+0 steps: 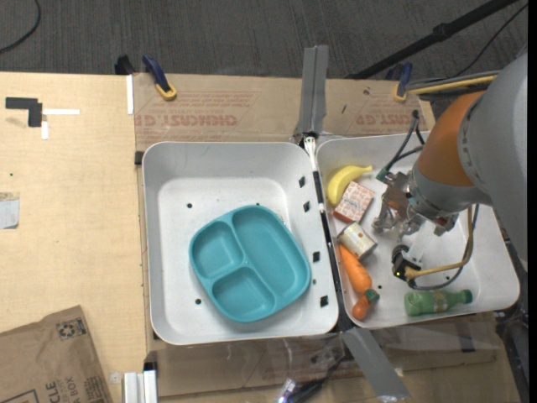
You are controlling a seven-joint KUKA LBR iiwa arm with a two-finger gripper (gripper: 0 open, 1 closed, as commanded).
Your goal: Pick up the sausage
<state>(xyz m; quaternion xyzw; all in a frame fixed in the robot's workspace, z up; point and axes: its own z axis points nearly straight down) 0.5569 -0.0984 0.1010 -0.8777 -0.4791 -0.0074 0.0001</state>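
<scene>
Gripper [390, 218] sits low in the right bin [495, 269]. I cannot tell the jaw opening or whether anything is held. I take the sausage [358, 240], unsure, to be the stubby brown roll just left of the jaws, slightly nearer me, with its long axis slanting. 1 arm only.

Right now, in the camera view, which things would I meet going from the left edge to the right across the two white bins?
Teal divided plate in the left bin → banana → carrot → green bottle near the front of the right bin. The small boxes and the gripper overlap in order, so I leave them out.
</scene>
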